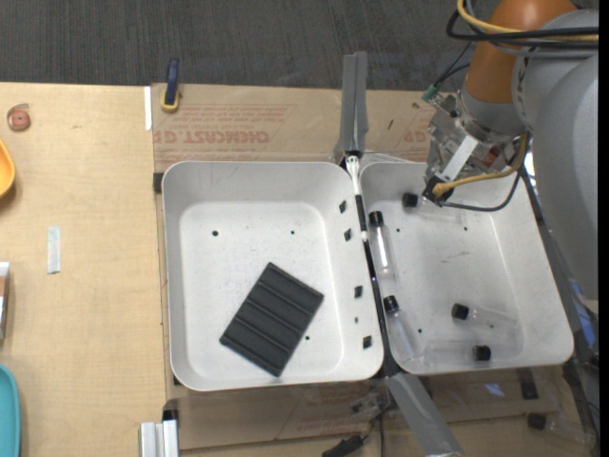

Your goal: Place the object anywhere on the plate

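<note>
My pincer (436, 190) hangs over the far left corner of the right bin (533, 255), and I cannot tell how it is set. The task's objects, small black-capped clear vials (379, 241), lie scattered in that bin, while the black ribbed plate (273, 318) lies tilted in the left bin (190, 255). Both bins rest on a cardboard sheet (257, 127) on a wooden bench (76, 255); its red print appears upside down, seemingly "CHEMCAST".

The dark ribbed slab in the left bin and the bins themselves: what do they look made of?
The dark ribbed slab looks like matte black plastic or rubber: no glare, and parallel moulded grooves run along its length. The left bin and right bin look like thin white moulded plastic, faintly glossy, with rounded corners and scuffed, speckled floors.
</note>
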